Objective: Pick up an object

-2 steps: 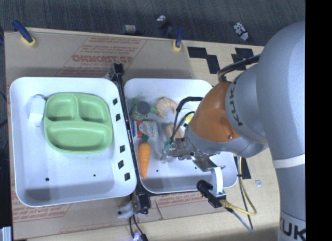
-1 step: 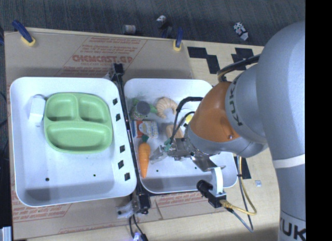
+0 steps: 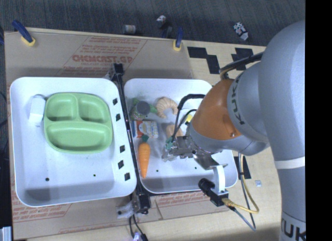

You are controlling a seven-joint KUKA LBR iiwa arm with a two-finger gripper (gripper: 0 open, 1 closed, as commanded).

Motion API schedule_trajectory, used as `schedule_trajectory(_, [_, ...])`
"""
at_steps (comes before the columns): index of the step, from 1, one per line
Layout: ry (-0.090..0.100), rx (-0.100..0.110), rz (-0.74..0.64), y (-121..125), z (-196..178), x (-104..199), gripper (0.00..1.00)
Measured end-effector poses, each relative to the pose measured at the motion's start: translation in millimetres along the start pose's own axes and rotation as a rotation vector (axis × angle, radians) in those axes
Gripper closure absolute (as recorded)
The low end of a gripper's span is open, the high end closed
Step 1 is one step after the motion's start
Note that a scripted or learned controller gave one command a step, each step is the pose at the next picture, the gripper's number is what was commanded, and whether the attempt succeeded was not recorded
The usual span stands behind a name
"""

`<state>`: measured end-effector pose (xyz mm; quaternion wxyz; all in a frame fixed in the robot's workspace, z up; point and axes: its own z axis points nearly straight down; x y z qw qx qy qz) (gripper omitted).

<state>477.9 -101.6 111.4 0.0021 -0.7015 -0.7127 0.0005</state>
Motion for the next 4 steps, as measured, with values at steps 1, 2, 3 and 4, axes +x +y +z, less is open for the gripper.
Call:
schedule_trajectory(1, [-0.005,-0.007,0.011,-3,-125,-102,1.00])
schedule_trajectory(2, [-0.002,-0.001,0.010,-4,-109,-109,1.00])
schedule_trajectory(3, [-0.003,-0.008,0.011,-1,-141,-60,1.00])
schedule_trajectory(4, [-0.003,-0.007,0.011,-1,-142,-61,0.00])
